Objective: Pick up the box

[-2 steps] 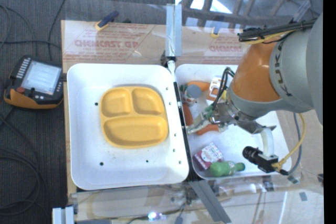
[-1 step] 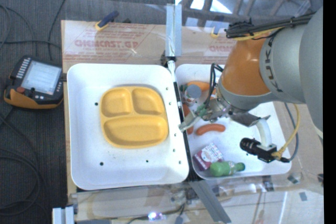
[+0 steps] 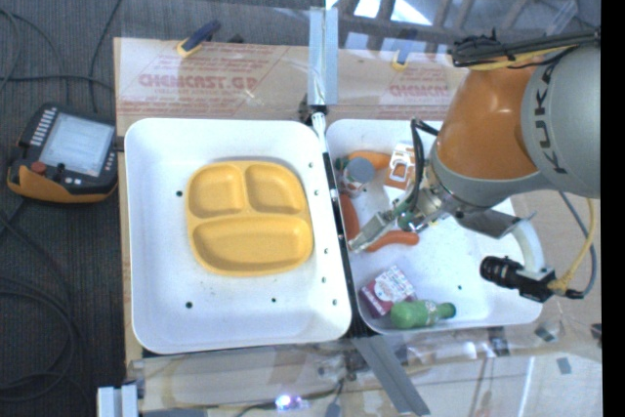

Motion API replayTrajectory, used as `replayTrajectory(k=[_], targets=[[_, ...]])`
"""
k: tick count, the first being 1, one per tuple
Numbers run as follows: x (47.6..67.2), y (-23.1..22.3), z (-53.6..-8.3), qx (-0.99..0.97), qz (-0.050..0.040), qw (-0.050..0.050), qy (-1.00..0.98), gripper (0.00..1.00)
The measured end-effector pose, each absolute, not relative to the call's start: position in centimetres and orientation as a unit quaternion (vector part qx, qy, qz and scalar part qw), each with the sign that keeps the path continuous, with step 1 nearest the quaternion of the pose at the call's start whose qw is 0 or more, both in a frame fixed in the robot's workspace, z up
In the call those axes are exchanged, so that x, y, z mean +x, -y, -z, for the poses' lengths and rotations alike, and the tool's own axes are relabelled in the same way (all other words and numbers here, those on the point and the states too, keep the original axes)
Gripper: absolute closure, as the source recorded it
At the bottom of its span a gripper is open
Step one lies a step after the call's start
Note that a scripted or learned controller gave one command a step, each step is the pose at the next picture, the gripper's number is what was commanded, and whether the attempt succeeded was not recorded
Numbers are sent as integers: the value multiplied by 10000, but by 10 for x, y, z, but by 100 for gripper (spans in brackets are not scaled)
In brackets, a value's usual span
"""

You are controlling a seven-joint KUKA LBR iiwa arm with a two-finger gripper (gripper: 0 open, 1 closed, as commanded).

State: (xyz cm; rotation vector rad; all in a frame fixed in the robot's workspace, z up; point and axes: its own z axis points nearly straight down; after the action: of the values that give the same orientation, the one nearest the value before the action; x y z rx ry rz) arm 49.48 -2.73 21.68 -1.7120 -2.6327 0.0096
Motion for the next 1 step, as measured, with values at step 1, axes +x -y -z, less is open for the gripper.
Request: replayTrajectory(k=[1], targets=[[482,114,-167,-5818,-29,20,8133,0]])
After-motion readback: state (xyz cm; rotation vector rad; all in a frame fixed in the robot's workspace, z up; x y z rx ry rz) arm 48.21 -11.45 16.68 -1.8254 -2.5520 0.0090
